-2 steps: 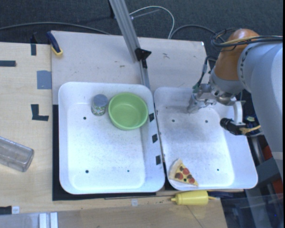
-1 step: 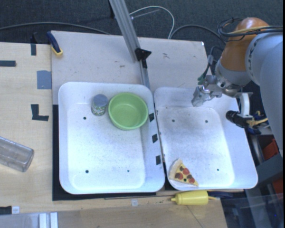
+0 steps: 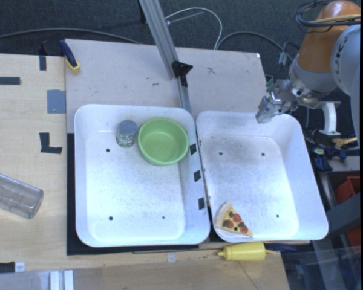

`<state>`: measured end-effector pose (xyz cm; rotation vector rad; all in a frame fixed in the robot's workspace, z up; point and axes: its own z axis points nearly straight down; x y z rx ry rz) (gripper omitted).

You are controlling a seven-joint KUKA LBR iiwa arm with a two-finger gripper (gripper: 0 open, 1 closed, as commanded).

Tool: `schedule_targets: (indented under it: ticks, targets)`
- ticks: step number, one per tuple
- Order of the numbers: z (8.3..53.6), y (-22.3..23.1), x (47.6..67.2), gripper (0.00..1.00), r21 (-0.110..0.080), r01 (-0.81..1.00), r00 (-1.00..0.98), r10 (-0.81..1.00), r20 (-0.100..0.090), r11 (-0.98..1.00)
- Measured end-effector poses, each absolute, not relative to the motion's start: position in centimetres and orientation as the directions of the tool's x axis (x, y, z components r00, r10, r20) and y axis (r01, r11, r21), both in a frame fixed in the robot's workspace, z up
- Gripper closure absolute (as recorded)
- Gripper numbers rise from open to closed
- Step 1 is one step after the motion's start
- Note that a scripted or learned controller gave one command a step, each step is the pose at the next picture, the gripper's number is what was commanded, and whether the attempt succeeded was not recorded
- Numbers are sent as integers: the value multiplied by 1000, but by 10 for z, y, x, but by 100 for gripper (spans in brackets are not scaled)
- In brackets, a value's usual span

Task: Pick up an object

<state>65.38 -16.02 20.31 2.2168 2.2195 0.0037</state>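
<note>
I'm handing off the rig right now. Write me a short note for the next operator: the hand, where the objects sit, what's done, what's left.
Hand: hovers at the far right corner of the right bin, nothing seen in it; too small to tell if open or shut.
Right bin: pizza slice toy at the near left corner, far from the hand.
Left bin: green bowl at the far side, with a small grey-lidded jar touching its left.
Outside the bins: yellow bottle lying on the bench edge just below the right bin.
Done: nothing picked up.
Left: choose an object, descend, grasp, lift.
</note>
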Motion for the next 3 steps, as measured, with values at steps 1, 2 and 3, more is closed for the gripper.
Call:
schedule_targets:
  ticks: [1, 2, 3]
  targets:
    - [218, -160, 654, 100, 1, 1000, -1, 1000, 0, 1]
    - [209, -108, 643, 100, -2, 1000, -5, 1000, 1, 5]
    - [202, -51, 634, 100, -3, 1000, -7, 1000, 2, 7]
